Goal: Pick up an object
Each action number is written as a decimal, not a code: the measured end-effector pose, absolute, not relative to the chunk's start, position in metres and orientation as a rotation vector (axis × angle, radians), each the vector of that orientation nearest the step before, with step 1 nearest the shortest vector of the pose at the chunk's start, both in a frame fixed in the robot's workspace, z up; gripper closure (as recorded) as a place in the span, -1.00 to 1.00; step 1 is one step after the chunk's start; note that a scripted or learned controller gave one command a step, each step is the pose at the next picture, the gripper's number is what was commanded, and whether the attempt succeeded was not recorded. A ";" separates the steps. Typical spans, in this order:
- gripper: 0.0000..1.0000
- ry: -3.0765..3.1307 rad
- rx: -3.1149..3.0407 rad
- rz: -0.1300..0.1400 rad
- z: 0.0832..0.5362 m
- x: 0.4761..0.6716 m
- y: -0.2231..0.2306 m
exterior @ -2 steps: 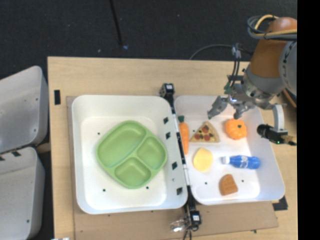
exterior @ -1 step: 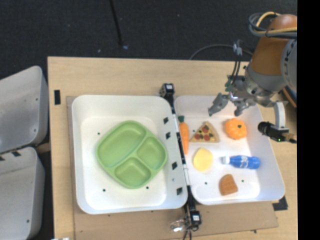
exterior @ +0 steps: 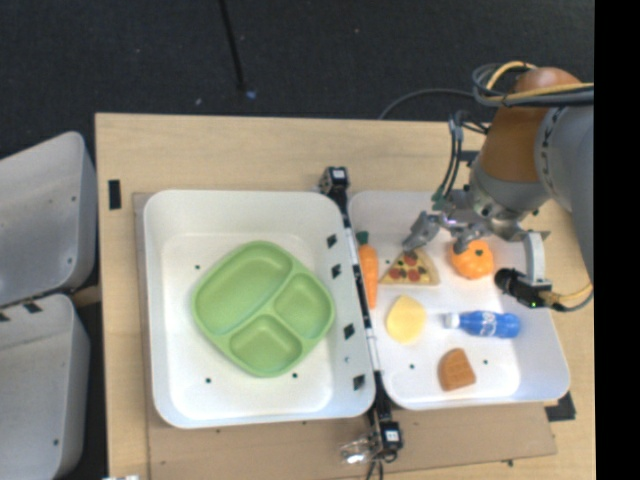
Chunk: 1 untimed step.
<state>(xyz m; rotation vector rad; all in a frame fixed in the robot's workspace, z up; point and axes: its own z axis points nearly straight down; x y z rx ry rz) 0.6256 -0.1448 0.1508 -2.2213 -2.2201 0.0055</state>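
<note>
Over the right bin [exterior: 540,368] on the table, the gripper [exterior: 447,230], fingers spread and holding nothing, hovers between the pizza slice [exterior: 412,269] and the orange [exterior: 473,259], apparently mid-approach and needing to descend squarely onto one.

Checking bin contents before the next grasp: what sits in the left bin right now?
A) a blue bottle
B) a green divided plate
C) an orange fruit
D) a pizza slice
B, since the green divided plate lies in the left bin, while the blue bottle, pizza slice and orange fruit all lie in the right bin.
</note>
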 end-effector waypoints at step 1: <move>-1.00 -2.218 -2.226 0.004 0.099 0.625 -0.146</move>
